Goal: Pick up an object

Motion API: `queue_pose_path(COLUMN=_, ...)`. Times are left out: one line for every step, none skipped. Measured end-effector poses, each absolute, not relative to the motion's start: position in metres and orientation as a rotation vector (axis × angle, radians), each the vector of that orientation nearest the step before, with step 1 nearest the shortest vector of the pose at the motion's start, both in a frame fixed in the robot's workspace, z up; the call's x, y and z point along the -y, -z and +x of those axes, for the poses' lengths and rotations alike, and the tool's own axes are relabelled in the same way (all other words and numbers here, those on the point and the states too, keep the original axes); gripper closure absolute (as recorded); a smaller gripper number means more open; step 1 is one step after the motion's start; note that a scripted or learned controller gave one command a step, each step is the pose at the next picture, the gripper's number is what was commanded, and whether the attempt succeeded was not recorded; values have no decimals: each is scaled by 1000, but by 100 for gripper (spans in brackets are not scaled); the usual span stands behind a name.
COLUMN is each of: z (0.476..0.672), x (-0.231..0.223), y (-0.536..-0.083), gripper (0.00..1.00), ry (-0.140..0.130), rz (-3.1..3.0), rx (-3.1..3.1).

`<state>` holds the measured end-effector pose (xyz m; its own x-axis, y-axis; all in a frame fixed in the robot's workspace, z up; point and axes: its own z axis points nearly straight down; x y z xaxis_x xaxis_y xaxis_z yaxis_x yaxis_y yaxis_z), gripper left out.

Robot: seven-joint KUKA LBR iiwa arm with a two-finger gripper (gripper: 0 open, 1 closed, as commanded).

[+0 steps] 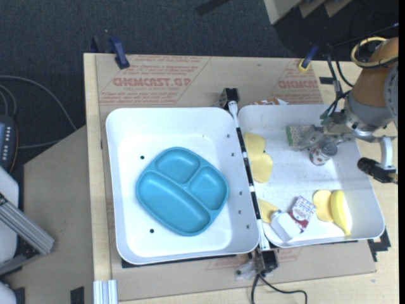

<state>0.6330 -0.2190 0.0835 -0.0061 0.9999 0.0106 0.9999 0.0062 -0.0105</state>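
Note:
My gripper (318, 145) hangs low over the far part of the right bin (373, 198), on the grey arm with its orange band (372, 86). A small greenish object (294, 133) lies just left of the gripper, touching or nearly touching it. A small round grey piece (318, 158) sits right under the gripper. Pale yellow pieces (258, 157) lie along the bin's left wall. Toward the front are a red-and-white packet (303, 209), a white object (281, 227), a yellow slice (322, 203) and a banana-like yellow piece (340, 211).
The left bin (126, 138) holds a blue divided plate (182, 190). A black-clipped divider (243, 163) separates the bins. Cables and a black part (374, 167) run along the right bin's right side. Blue clamps (118, 52) sit at the board's far edge.

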Motion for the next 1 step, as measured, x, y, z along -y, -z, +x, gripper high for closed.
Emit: queue_pose_path(z=634, x=221, y=-95, gripper=100, ry=0, rz=-2213, rx=2225)
